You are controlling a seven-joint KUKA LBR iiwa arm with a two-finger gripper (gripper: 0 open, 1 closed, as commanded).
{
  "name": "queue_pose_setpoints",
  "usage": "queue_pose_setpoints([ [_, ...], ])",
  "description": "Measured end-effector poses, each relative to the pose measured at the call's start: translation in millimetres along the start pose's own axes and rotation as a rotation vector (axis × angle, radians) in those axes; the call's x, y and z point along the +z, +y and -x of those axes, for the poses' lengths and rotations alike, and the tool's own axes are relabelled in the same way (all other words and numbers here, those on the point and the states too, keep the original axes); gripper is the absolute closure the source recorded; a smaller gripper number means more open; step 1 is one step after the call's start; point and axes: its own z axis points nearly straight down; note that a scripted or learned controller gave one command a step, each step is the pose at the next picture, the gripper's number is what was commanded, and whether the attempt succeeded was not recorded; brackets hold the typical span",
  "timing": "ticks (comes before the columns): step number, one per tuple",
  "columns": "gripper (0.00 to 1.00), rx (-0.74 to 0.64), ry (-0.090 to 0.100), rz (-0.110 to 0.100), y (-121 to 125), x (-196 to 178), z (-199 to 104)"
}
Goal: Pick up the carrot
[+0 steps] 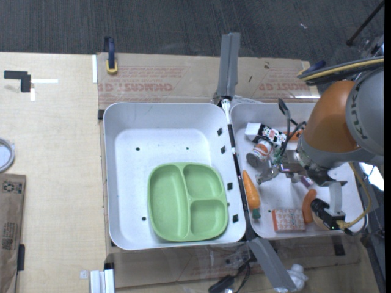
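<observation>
Carrot (pixel 250 191) lies along the left wall of the right bin (pixel 269 232), hard against the divider between the two bins, its long axis running almost straight up and down the view, the orange body toward the far end and the small green top toward the near end. My gripper (pixel 266 174) hangs inside that same bin, just to the right of the carrot and slightly farther back, level with its upper half; the orange-banded wrist bulks behind it on the right. From here the carrot is the nearest thing on my left, apart from me, not touched. I have nothing in my grasp, and how wide I stand I cannot tell: the tip is small and dark against the clutter. Beyond my gripper, farther from the carrot, sits a small can (pixel 258 154), and nearer the front edge a flat pink-red packet (pixel 288 220). In my judgement the coming move is a short shift left toward the bin wall, with my closing direction set across the carrot's length; the wall beside it leaves little room on that side.
</observation>
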Motion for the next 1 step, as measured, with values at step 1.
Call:
queue_pose_setpoints([
  [1,1.00,0.004,0.000,-0.002,-0.2,-8.4,0.9],
])
